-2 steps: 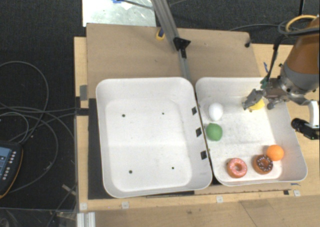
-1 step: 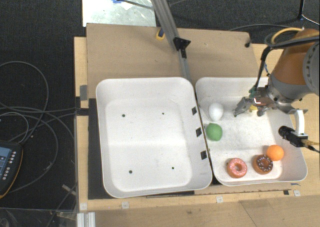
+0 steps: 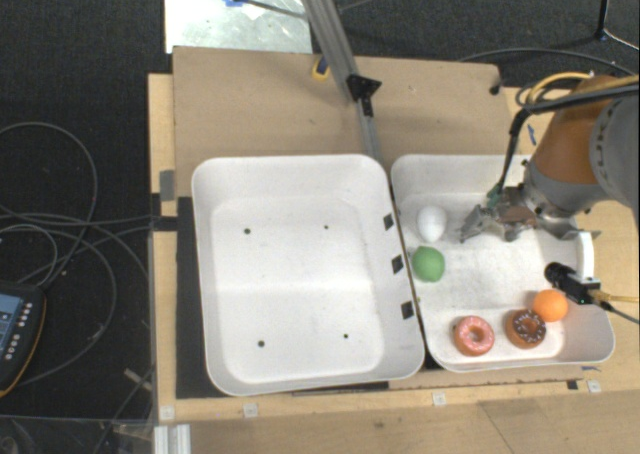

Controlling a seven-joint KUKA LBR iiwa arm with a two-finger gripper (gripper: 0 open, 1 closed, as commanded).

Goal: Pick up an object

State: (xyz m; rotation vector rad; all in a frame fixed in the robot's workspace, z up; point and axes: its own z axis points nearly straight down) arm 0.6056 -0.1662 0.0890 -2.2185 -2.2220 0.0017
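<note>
- Two donuts lie nearest us, along the front edge of the right bin [image 3: 600, 342]: a pink donut [image 3: 473, 335] and, just beside it, a brown donut [image 3: 526, 328].
- We see an orange ball [image 3: 550, 304] touching the brown donut, near the bin's front right corner.
- We see a green ball [image 3: 428, 264] close to the bin's left wall, and a white egg [image 3: 431, 223] just behind it.
- We see the left bin [image 3: 215, 182] beside it, with bare white floor.
- We see the gripper [image 3: 478, 226] low over the middle of the right bin, to the right of the egg.
- We think its fingers are spread apart, and nothing sits between them.
- We see the arm [image 3: 575, 147] come in from the right side, bent down at the wrist, fingers pointing left toward the egg.
- We think the reaching step is going on and no object is picked yet.
- We think the next move is to slide left over the egg or the green ball, go down, and squeeze gently, since round things roll away easily.
</note>
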